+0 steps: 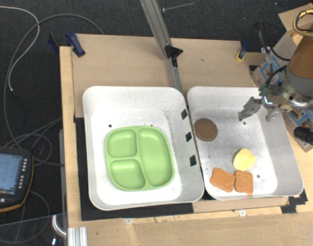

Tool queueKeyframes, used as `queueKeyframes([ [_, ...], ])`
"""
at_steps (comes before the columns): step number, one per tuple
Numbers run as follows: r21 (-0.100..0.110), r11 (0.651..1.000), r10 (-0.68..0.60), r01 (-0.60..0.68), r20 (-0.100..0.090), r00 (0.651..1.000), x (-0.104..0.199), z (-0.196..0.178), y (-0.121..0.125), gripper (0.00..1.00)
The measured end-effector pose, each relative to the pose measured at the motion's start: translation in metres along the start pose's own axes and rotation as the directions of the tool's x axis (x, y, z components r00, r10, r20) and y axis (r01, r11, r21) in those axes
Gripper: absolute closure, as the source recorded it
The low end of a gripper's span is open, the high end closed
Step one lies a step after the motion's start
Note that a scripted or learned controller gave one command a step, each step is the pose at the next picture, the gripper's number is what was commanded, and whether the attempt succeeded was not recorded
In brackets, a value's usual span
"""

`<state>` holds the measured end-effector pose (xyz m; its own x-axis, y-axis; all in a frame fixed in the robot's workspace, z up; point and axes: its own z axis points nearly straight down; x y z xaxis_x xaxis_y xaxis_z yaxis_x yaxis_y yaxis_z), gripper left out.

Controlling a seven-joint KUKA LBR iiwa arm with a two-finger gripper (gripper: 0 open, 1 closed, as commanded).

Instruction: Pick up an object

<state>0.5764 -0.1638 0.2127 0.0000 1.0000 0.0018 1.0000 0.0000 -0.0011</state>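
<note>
The right bin (279, 152) holds a round brown cookie-like disc (206, 129) near its left wall, a pale yellow piece (244, 159) lower down, and two orange-brown squares (222, 180) (243, 182) by the front wall. My gripper (259, 110) hangs over the upper right part of this bin, to the right of the brown disc and above the yellow piece. Its two fingers (247, 110) are spread apart with nothing between them.
The left bin (95, 106) carries a green three-compartment plate (140, 158). A metal pole (156, 19) slants down to the gap between the bins. Blue clamps (74, 44) sit at the bench corners, and cables and a pendant (7, 176) lie on the left.
</note>
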Motion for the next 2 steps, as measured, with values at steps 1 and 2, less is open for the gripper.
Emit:
queueKeyframes([
  [1,0.004,1.0,-0.009,0.009,-0.004,1.0,0.096,0.021,-0.014,0.0],
  [2,-0.002,1.0,-0.002,0.002,-0.001,1.0,0.092,0.009,-0.012,1.0],
])
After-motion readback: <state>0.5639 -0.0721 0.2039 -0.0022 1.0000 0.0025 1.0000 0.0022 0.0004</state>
